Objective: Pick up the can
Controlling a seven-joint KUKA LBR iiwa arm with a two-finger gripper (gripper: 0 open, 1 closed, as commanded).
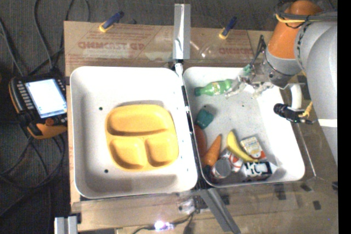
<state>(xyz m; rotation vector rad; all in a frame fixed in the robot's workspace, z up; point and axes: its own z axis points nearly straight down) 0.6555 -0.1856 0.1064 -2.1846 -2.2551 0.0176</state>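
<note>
One silver-topped can (pixel 221 167) beside a carrot (pixel 213 149).

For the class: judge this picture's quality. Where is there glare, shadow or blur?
Camera view: the yellow tray casts a soft shadow in the left bin; the can top shows glare; the gripper looks blurred beside the green bottle.

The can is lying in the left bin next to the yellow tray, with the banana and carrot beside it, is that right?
Not quite. The camera view shows the can in the right bin, near its front edge, with the banana and carrot beside it. The yellow tray sits in the left bin.
</note>
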